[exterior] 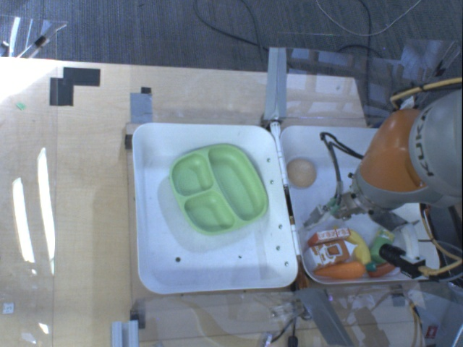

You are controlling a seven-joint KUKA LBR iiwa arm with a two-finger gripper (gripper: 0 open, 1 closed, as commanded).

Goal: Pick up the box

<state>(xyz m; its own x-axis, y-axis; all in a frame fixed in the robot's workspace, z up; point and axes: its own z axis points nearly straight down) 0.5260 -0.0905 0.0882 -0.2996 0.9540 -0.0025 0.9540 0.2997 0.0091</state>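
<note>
Hovering over a crowded corner of the right bin, box not yet mine.

My two-finger gripper (334, 208) hangs over the shallow white right-hand bin (327, 137), just above the small orange-and-white printed cardboard box (331, 244), which lies flat near the bin's front edge, toward its front-left corner. Whether my jaws stand apart or together I cannot tell from this slant, but the box is not between them. The risk, as I judge it, is the crowding: a yellow banana-shaped toy (359, 245) touches the box's right side and an orange carrot-shaped toy (340, 270) presses along its front, so a finger could land on a neighbour, shove the box against the bin's front wall, or pinch the wrong piece. The round beige ball (302, 172) near the left wall sits well apart and should not interfere. The green three-compartment plastic plate (218, 188) lies in the left-hand white bin (155, 194).
</note>
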